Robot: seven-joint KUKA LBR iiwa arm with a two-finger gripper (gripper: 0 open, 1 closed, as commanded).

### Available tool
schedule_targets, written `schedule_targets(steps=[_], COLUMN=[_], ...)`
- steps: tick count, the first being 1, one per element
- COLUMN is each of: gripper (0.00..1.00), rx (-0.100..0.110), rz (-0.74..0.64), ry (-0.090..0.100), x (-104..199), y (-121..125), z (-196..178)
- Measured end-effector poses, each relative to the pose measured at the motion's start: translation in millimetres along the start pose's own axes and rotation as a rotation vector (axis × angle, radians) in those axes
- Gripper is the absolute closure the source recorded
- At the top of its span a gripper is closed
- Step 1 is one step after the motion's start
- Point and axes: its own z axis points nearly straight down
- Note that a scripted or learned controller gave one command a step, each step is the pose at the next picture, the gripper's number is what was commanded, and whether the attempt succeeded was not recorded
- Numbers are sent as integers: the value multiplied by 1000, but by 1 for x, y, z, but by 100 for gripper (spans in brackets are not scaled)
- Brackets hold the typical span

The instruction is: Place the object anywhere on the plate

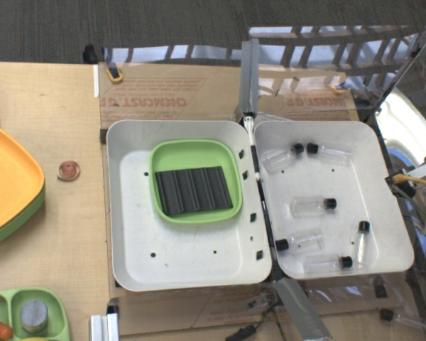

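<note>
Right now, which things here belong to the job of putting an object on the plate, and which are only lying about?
For the job:
green plate in the left bin
clear vials with black caps in the right bin

Lying about:
orange plates
small red knob
green divided tray
cardboard

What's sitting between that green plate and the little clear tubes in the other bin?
In the camera view, just the two bins' meeting walls and bare white floor lie between the green plate and the clear tubes.
</note>
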Motion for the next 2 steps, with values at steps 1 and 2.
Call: schedule_targets(steps=[1,2], gripper=[0,0], rx=[0,0], rz=[0,0], ry=[0,0], x=[0,0], y=[0,0], z=[6,8])
